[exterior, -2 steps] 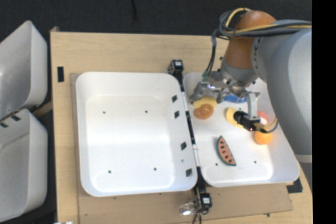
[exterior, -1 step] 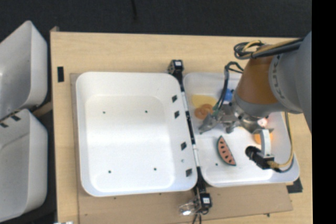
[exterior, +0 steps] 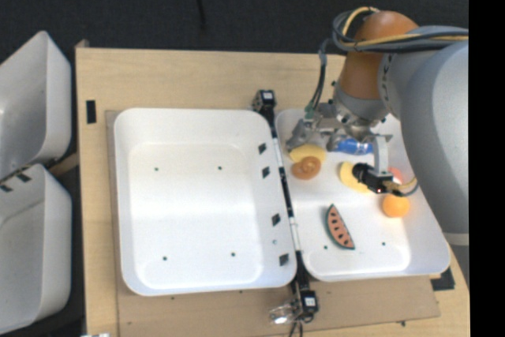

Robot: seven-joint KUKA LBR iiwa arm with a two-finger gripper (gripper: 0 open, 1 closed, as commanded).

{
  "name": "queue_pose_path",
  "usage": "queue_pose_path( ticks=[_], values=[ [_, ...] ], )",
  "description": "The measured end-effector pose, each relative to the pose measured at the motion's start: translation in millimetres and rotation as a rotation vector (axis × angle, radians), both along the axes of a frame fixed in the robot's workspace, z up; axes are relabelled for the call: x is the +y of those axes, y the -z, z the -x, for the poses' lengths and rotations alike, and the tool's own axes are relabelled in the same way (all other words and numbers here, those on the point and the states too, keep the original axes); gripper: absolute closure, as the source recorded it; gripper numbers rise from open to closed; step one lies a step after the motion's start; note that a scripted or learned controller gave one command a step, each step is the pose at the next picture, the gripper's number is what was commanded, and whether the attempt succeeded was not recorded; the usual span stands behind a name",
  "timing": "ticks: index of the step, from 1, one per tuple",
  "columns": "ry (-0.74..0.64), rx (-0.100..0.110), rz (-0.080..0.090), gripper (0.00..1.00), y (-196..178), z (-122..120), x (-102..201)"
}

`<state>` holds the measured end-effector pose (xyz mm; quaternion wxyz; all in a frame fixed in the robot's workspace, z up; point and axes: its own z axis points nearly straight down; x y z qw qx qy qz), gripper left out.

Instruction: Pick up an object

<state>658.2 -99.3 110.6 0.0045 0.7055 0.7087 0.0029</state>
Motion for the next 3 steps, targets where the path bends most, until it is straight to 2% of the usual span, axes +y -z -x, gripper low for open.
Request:
queue_pose_path(
  ticks=[1, 2, 3],
  values=[
    [0.006, 0.014, -0.001, 0.0, 10.4, 53.0, -10.9],
    [0.002, 0.005, -0.001, 0.0, 8.8, -1.4, -13.0],
    [0.007, 0.016, -0.003, 0.0, 10.2, 81.3, 0.8]
  ],
)
